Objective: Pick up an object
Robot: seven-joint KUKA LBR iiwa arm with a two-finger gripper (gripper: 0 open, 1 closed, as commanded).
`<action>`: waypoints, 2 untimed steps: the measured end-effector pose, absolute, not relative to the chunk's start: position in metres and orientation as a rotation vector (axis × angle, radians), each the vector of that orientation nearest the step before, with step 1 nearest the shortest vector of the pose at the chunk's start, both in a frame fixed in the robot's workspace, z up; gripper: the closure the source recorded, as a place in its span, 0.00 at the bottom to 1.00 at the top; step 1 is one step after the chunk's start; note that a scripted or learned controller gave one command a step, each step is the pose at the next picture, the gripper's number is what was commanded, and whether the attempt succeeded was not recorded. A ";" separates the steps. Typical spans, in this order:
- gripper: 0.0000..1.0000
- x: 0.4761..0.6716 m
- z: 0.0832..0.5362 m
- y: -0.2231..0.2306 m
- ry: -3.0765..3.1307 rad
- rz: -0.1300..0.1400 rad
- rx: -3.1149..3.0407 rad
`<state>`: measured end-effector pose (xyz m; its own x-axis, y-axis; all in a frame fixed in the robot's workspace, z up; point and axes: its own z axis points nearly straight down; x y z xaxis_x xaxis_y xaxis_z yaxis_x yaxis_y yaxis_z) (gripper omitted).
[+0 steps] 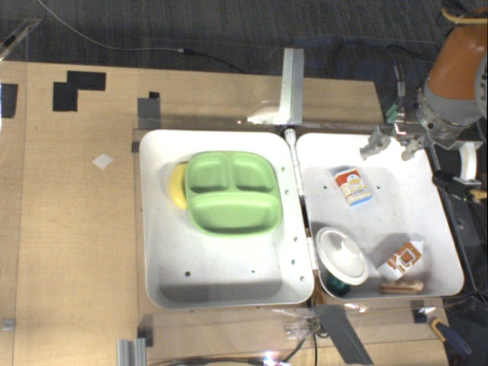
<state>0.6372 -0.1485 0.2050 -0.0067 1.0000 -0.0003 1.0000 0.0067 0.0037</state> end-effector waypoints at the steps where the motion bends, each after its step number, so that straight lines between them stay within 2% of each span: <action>1: 0.00 0.650 0.271 -0.090 2.489 0.006 1.908; 2: 0.00 0.582 0.148 -0.101 2.469 0.003 1.939</action>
<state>0.5820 -0.1009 0.1484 -0.2371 0.9715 -0.0007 0.9715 0.2371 0.0025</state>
